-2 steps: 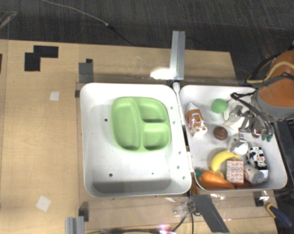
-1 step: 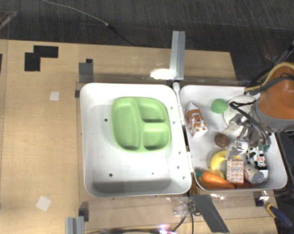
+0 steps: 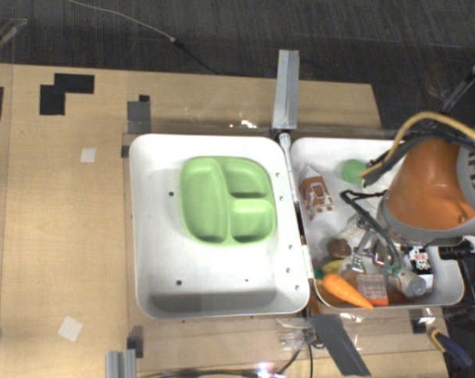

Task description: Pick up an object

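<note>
Nothing looks lifted yet: the gripper (image 3: 371, 252) is low in the right bin (image 3: 450, 294), among clutter near a carrot (image 3: 346, 289) and a small carton (image 3: 315, 194). Whether it grips anything I cannot tell. A green tray (image 3: 225, 199) sits in the left bin (image 3: 154, 235).

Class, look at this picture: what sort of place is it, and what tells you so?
Probably a robotics lab test bench: a robot arm reaches over two white bins on a wooden bench. One bin holds a green divided plate, the other a jumble including a toy carrot.
</note>
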